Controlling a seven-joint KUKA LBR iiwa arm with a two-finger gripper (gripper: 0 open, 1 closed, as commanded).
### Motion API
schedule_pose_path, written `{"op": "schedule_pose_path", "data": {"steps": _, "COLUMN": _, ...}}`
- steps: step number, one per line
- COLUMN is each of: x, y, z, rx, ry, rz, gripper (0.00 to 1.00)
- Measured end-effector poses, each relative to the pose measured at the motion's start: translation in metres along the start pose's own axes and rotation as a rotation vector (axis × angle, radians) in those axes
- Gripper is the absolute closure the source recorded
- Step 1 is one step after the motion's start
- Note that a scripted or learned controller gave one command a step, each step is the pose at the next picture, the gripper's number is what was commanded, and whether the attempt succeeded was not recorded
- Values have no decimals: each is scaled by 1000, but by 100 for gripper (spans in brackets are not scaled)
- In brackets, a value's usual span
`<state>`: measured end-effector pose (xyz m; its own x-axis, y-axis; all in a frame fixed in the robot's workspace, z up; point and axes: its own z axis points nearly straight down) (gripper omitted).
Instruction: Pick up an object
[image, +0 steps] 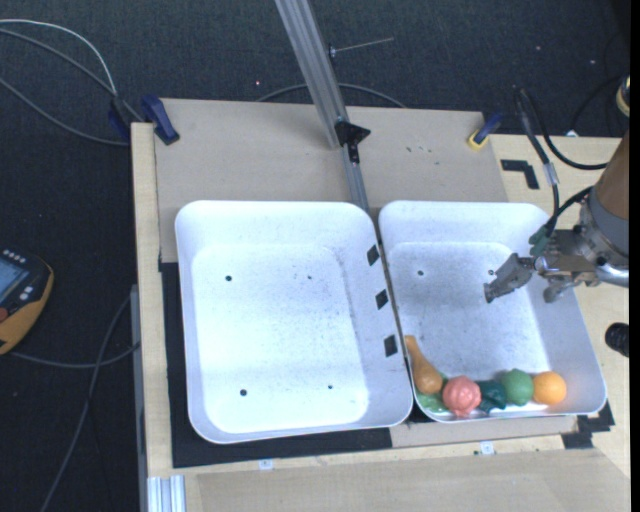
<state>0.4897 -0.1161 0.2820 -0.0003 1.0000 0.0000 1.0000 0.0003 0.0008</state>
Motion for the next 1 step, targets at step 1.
{"op": "schedule_pose_path", "data": {"steps": 1, "x": -81, "y": 61, "z": -9, "rx": 0, "ry": -2, "rz": 4, "gripper": 0}}
